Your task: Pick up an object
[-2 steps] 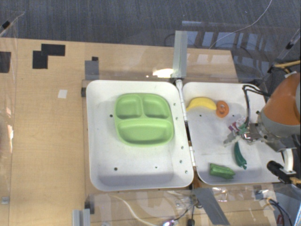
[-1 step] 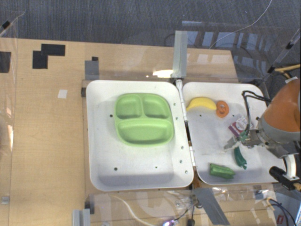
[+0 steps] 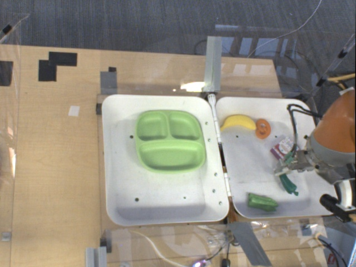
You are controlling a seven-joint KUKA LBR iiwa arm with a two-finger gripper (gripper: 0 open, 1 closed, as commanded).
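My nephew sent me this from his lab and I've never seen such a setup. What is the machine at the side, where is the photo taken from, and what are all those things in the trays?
The photo comes from a single camera fixed above a wooden bench, looking down at a slant. The grey and orange shape at the right is a robot arm reaching in; at its tip is a two-finger gripper, low over the right bin. I cannot tell whether it grips anything. Its job is to pick up an object.

Two shallow white bins sit side by side. The left bin holds a green divided plate. The right bin holds a banana, a small orange round piece beside it, a green block near the front, a teal piece and a small purple and white item by the gripper.
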